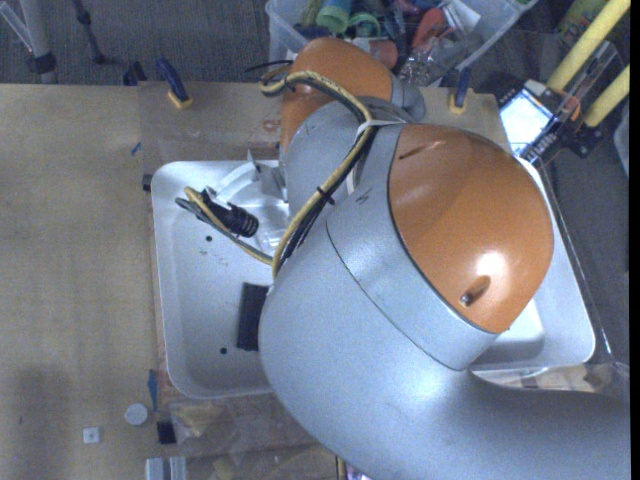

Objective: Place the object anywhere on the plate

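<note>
Object: a flat black oblong (252,316) lies on the floor of the left bin (168,298), its right edge tucked under the arm's bulk.
Plate: a rounded white form (232,181), seemingly the plate, sits at 12 o'clock from the oblong and well apart from it, largely covered by the wrist.
Gripper: a grey angular piece (264,175) juts from under the wrist above that white form; whether it is open or closed cannot be told.
Cable: a black-and-yellow bundle (222,215) hangs between the oblong and the white form and runs up along the arm.
Arm: the grey KUKA arm (360,368) with its orange caps (470,233) sweeps in from 4 o'clock across both bins.
Right bin: a strip of rim (572,333) shows at 3 o'clock from the oblong.
Bench: pale wood (70,218), with a small grey disc (135,414) at 7 o'clock from the oblong.
Background: two blue clamps (178,92) at the bench's far edge, a clear tub of coloured items (400,8) at 12 o'clock, yellow tubes (600,38) at 2 o'clock.
</note>
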Robot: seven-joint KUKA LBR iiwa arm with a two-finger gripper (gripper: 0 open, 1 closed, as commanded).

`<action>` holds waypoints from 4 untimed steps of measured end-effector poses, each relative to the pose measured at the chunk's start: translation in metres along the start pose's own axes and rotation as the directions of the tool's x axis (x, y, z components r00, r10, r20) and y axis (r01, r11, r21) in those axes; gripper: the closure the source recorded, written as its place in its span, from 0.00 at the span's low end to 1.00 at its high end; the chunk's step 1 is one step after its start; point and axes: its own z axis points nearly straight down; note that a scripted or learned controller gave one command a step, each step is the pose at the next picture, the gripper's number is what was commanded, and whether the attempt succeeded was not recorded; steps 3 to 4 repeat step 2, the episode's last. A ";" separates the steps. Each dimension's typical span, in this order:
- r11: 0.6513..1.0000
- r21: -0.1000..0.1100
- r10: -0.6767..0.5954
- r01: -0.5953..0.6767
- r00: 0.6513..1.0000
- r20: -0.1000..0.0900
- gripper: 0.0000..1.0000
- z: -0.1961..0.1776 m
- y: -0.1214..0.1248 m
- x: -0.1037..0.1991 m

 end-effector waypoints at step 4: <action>0.935 0.000 -0.355 0.355 0.935 0.000 1.00 -0.007 0.008 -0.065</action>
